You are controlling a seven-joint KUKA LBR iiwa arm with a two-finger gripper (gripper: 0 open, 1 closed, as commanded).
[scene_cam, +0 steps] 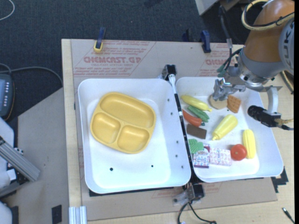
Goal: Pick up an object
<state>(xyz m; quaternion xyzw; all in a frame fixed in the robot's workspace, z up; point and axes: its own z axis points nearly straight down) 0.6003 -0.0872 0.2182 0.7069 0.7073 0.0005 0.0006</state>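
While the grey arm (268, 41) reaches in from the right, its gripper (223, 91) hangs low over the back part of the right bin (268, 169). I cannot tell from this view how the gripper is set, and nothing can be seen held in it.

Right under the gripper lies a small tan round thing (216, 102), like a cookie. It is too close to the gripper to say if they touch. Just beside the gripper, on its right, sits an orange-brown cracker (234, 104).

A little way in front of the gripper lie more toy foods. 1 yellow banana (195, 101) lies next to a green bean pod (196, 111). 1 red-orange carrot (192, 118) is below them, and a dark brown block (196, 132) is below that. 1 yellow squeeze bottle (224, 126) lies tilted in the middle. 1 yellow corn cob (249, 143) and 1 red tomato (238, 152) sit near the right side. 1 green leafy piece (196, 147) and a pink and white packet (212, 157) lie at the front, well apart from the gripper.

The left bin (93, 171) holds 1 yellow plate (122, 122) with 3 parts. Both bins rest on the brown surface (135, 55).
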